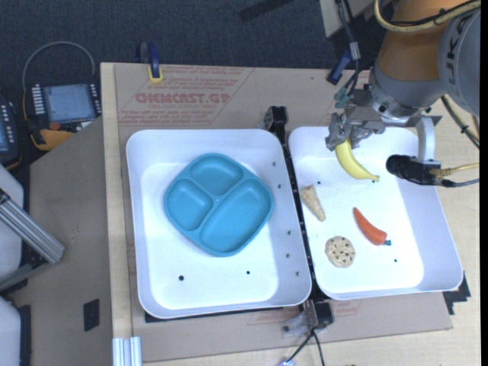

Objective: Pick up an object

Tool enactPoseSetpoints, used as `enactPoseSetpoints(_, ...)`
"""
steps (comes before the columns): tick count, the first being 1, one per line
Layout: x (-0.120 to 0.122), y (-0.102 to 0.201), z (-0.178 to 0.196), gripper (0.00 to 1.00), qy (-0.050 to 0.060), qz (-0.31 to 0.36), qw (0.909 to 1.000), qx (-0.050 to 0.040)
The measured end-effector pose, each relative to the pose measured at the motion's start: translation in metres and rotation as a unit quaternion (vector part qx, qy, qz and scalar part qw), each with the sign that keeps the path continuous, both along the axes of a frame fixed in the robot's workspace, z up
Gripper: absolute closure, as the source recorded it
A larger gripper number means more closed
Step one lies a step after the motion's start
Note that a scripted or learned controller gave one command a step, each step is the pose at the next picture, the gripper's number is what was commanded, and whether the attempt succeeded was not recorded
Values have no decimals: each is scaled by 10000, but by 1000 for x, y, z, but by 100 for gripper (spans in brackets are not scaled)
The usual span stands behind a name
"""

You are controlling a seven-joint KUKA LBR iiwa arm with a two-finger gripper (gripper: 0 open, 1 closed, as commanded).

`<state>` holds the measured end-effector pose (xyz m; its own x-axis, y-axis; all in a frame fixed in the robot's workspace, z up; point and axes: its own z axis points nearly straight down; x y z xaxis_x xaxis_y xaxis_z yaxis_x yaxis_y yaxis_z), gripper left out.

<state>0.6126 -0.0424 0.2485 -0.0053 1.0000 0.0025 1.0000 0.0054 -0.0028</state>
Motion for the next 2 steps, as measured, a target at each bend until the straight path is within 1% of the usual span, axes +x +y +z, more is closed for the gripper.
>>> enactPoseSetpoints(1, -9, 47, 2, 100, 1, 0, 10000, 0)
enactPoseSetpoints(2, -27, 104, -13, 100, 10, 3, 10000, -3)
